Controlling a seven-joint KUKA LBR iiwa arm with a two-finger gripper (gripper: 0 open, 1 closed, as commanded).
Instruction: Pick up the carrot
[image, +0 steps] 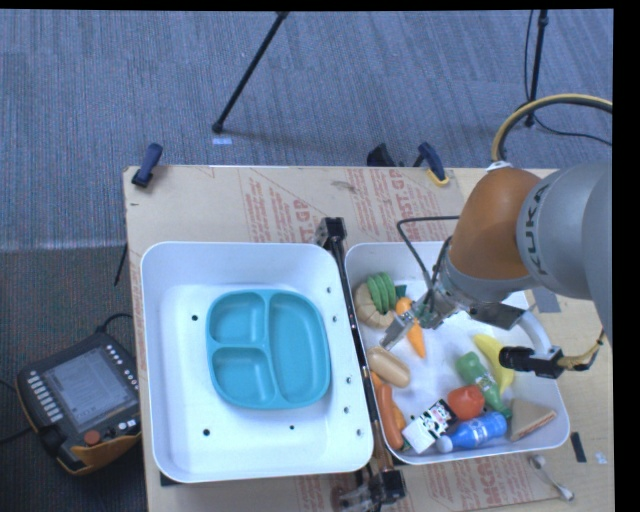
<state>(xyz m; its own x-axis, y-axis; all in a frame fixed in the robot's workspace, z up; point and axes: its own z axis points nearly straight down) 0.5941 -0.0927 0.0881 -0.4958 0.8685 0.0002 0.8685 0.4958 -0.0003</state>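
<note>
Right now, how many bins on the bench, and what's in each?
2. Left bin holds a blue tray. Right bin holds the toy food, including the carrot by the hand; the arm may hide some items.

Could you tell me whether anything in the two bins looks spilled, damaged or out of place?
Nothing looks spilled or broken. The toy foods lie jumbled in the right bin, with the carrot right at the gripper. The blue divided plate sits flat but slightly askew in the left bin.
</note>
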